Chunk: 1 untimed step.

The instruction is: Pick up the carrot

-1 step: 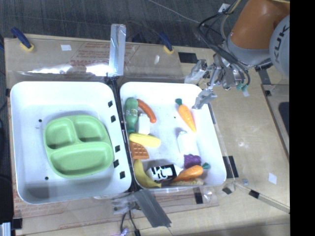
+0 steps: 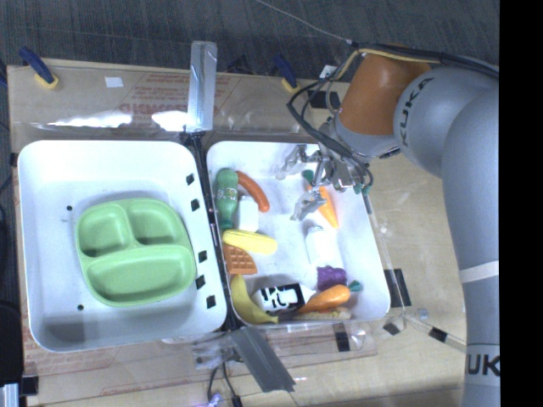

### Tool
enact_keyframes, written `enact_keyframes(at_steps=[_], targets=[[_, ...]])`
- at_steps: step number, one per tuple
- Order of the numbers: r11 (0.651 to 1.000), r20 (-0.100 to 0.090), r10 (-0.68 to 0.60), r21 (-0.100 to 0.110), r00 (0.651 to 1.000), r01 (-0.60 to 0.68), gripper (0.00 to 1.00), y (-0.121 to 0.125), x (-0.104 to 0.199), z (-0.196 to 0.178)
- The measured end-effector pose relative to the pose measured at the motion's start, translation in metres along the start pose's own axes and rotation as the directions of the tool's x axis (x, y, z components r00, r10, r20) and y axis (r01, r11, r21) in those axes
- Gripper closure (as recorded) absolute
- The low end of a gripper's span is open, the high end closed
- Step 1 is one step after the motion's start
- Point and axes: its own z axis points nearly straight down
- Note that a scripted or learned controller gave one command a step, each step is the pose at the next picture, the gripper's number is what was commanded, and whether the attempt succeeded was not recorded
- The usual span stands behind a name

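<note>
The tabletop (image 2: 407, 219) is light brown, like wood or board, with a clear shiny sheet over the back part. Behind it the floor (image 2: 110, 15) is dark grey with thin lines. Two blue clips (image 2: 38, 68) hold the back edge. Faint red writing runs across the board at the back, too pale to read.

On the left sits a white bin (image 2: 34, 227). In it lies a green plate (image 2: 134, 248) with three parts. A metal bar (image 2: 202, 87) stands up at the back, between the two bins.

The right white bin (image 2: 377, 261) holds toy food. At its left side are a green veggie (image 2: 226, 195), an orange sausage (image 2: 254, 190), a yellow corn (image 2: 250, 242), a brown waffle (image 2: 240, 264) and a yellow banana (image 2: 246, 305). Beside the banana lies a black and white card (image 2: 281, 296) with marks I cannot read. Next come a white bottle (image 2: 317, 244), purple grapes (image 2: 332, 275) and an orange pepper (image 2: 326, 297) near the front wall.

The carrot (image 2: 327, 208) is in the back right part of this bin, just above the white bottle. The gripper (image 2: 316, 186) is right on it. Its silver fingers (image 2: 305, 205) look spread, and the carrot's top lies between them. I cannot tell if they squeeze it.

The grey arm (image 2: 458, 142) comes in from the right. White letters "KU" show on it near the orange band (image 2: 377, 96), and "UK" shows low down.
</note>
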Motion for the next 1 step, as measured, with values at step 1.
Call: enact_keyframes(at_steps=[1], targets=[[0.982,0.011,-0.189,0.008,0.982,0.189,0.0,-0.0078,0.0464,0.0155]])
